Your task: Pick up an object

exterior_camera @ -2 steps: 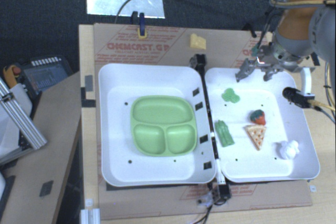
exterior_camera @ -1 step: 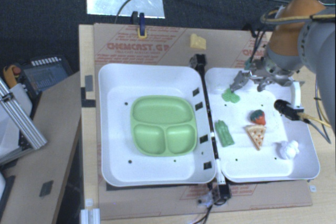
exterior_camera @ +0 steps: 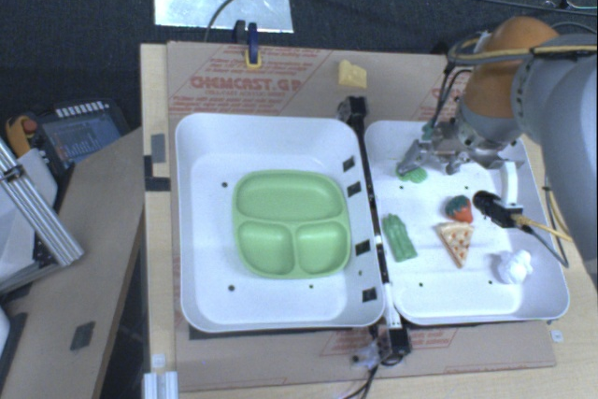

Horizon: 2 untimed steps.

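Where the view comes nearest, table [exterior_camera: 151, 248]: wooden top with a printed cardboard sheet [exterior_camera: 271, 81] under both bins, probably as a liner.
White wad [exterior_camera: 512, 266]: crumpled, at the near right of the right bin [exterior_camera: 439, 299], well apart from my tool. Soft and shapeless, so I judge it a poor first pick.
Left bin [exterior_camera: 201, 294]: holds one green divided plate [exterior_camera: 285, 224], flat and centred. Too broad for me to pinch.
Black clips [exterior_camera: 355, 190]: set along the seam where the bins meet. I take them to pin the bins together so neither slides when I push.
Green bar [exterior_camera: 400, 236]: lies flat by the seam wall of the right bin. That closeness would crowd a grasp.
Pizza slice [exterior_camera: 456, 243]: flat, point toward the camera, just beside the bar and not touching it.
Red-and-green piece [exterior_camera: 458, 207]: just beyond the slice. I cannot tell what kind of thing it is.
Small green piece [exterior_camera: 411, 171]: far left part of the right bin, at my tool tip. I judge it the likely target, since it has bare floor round it.
Tool [exterior_camera: 418, 162]: low over that piece, slanting down from the right. I cannot tell whether it is released or clenched, nor whether the piece is touched.
Arm [exterior_camera: 551, 98]: reaches in over the bin's far right corner, which keeps the other things uncovered.
Yellow block [exterior_camera: 352, 73]: on the cardboard beyond the bins.
Clamp [exterior_camera: 250, 47]: at the far edge, apparently holding the sheet to the table.
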Available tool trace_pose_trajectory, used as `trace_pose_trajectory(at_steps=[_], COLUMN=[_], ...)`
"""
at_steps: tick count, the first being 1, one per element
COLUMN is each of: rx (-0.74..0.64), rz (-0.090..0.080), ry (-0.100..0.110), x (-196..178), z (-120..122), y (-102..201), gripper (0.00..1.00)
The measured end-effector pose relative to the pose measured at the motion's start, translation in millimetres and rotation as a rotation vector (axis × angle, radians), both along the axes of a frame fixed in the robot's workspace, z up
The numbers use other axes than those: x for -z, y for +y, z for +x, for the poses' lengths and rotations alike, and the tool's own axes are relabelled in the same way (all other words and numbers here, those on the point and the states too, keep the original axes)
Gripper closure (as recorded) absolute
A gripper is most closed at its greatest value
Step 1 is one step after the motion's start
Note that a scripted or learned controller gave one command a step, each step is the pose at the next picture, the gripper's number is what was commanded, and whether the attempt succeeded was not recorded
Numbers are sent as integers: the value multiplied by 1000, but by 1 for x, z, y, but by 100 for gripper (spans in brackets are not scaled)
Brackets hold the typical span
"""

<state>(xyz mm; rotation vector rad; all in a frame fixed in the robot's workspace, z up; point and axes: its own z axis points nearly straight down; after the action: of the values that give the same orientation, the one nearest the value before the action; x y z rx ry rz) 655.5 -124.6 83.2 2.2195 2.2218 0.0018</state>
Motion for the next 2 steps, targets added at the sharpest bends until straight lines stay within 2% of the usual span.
trace_pose_trajectory(at_steps=[1, 2], rx=[-1, -4], rz=[-1, 0], ry=[-8, -5], x=[-16, -66], z=[3, 3], y=[0, 10], gripper=[100, 100])
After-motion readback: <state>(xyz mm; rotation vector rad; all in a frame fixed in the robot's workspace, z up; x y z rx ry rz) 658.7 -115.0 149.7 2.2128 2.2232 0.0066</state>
